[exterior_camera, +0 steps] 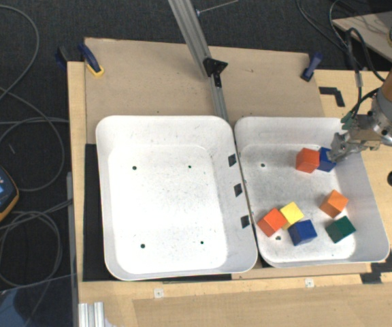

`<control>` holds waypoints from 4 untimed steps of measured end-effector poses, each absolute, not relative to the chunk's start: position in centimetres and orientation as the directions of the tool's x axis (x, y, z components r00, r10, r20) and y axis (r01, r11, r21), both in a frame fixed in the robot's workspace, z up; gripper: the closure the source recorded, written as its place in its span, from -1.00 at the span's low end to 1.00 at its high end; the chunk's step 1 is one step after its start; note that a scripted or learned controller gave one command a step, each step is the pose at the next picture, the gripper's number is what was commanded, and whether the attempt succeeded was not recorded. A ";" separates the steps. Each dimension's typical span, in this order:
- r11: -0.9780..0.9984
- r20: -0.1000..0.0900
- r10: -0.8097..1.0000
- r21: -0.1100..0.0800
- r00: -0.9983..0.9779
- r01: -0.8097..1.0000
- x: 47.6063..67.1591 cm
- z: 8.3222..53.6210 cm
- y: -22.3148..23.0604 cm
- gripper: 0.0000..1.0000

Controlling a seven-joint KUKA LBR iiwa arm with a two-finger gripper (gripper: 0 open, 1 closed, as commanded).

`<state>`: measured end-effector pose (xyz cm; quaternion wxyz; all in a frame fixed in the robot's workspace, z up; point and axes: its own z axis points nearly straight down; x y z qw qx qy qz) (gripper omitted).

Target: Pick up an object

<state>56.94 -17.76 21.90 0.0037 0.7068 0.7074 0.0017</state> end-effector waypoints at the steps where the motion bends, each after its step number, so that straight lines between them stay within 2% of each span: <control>1: 0.002 -0.002 1.000 0.008 -0.002 1.000 57.1 27.4 -17.8 1.00; 2: 0.006 0.003 1.000 -0.001 -0.006 1.000 55.9 26.7 -11.7 1.00; 3: 0.007 0.003 1.000 0.000 -0.007 1.000 55.6 27.2 -6.7 1.00; 4: 0.007 0.003 1.000 -0.003 -0.007 1.000 54.4 25.6 -1.2 1.00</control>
